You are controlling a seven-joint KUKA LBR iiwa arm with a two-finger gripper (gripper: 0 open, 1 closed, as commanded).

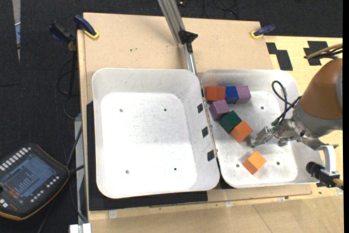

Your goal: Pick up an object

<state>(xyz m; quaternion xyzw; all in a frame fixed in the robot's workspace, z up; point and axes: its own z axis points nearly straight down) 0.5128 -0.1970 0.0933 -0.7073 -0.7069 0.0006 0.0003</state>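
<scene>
- The blocks lie in the right bin (pixel 283 169): an orange block (pixel 216 93), a blue block (pixel 232 94) and a purple block (pixel 242 93) in a row toward 12 o'clock.
- Just below that row sit a second purple block (pixel 219 109), a green block (pixel 230 120) and an orange block (pixel 241 131), running in a touching line toward 5 o'clock.
- A lone orange block (pixel 254 162) rests apart from the rest, toward 6 o'clock in that bin.
- The gripper (pixel 260 138) sits just at 3 o'clock of the orange block that ends the line, with nothing visibly between its tips; whether they are spread or pressed together I cannot tell.
- The arm (pixel 322 101) comes in from 3 o'clock.
- The left bin (pixel 103 84) lies at 9 o'clock of the right one, edges touching.
</scene>
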